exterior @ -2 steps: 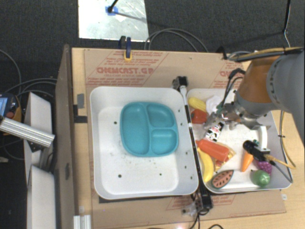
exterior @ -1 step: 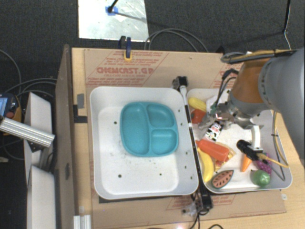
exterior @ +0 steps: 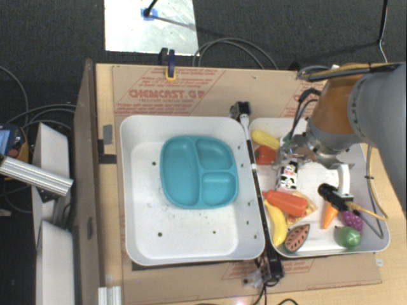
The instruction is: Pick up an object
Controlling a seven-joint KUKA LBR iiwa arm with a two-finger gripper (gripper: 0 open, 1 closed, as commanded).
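- Nearest the camera, in the right bin (exterior: 331, 251), a brown-and-red slice (exterior: 296, 237) with a speckled face lies at the front wall. It is just beside a curved yellow banana (exterior: 275, 221), and both look like smooth plastic.
- In the front right corner sit a glossy green ball (exterior: 348, 237), a knobbly purple grape bunch (exterior: 351, 220) and a tapered orange carrot (exterior: 328, 216). The carrot's upper end is hidden.
- A long red-orange pepper (exterior: 287, 201) lies at the banana's far end.
- The black-and-white patched carton (exterior: 289, 176) stands mid-bin, just in front of the gripper (exterior: 291, 152). Whether the two touch is hard to make out, and I cannot tell if the gripper is spread or closed.
- The left bin (exterior: 191, 237) holds a matte teal plate (exterior: 198, 171) with rounded corners and three sections.
- Farther back in the right bin, a yellow piece (exterior: 265, 138) and a red piece (exterior: 262, 155) lie by the dividing wall, too small to identify.
- The grey arm (exterior: 375, 107) with its orange band (exterior: 334, 110) bends down from the right and is cut off at the frame edge.
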